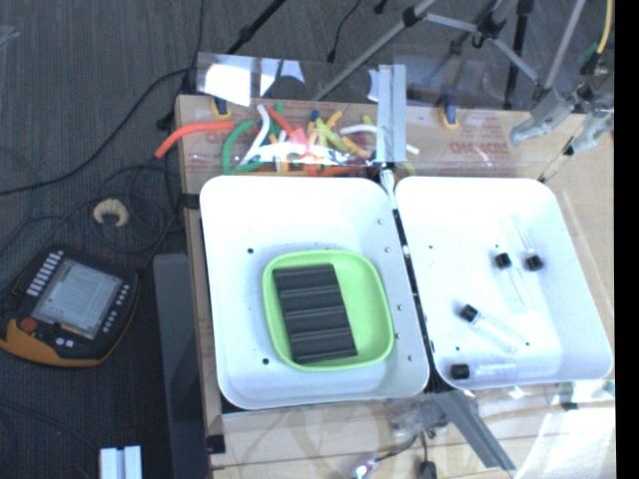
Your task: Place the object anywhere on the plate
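Clear capped tubes [494, 329], right bin [449, 238] — light, stiff, slick, likely to roll; take across mid-barrel. Gripper [574, 108], upper right — state cannot be told.

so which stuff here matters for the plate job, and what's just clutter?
Job:
- green plate in the left bin
- dark ridged block, already lying on the plate
- clear tubes with black caps in the right bin

Clutter:
- coloured tubing behind the bins
- pendant on the floor
- tripod legs
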`<state>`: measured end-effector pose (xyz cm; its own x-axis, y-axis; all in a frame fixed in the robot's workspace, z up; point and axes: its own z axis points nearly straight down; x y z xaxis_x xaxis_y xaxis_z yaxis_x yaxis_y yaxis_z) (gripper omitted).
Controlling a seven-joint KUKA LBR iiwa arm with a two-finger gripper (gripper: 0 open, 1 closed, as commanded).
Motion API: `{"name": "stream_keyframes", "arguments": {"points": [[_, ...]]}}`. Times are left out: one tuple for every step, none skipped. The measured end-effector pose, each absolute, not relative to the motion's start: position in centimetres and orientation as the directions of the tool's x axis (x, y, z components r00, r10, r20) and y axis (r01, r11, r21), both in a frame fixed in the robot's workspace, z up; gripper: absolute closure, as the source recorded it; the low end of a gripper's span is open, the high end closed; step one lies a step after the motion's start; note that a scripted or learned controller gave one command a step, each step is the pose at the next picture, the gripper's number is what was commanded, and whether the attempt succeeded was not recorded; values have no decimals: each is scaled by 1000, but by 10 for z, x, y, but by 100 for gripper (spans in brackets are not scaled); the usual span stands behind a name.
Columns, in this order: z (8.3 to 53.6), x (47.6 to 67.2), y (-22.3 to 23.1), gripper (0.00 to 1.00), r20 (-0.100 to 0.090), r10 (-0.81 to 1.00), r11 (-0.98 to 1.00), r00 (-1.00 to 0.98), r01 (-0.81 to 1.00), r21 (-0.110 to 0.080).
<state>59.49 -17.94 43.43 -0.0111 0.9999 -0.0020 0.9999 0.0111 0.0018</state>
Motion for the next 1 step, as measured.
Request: {"name": "stream_keyframes", "arguments": {"points": [[435, 576, -222, 0, -2, 999, -48, 48, 999, 1]]}}
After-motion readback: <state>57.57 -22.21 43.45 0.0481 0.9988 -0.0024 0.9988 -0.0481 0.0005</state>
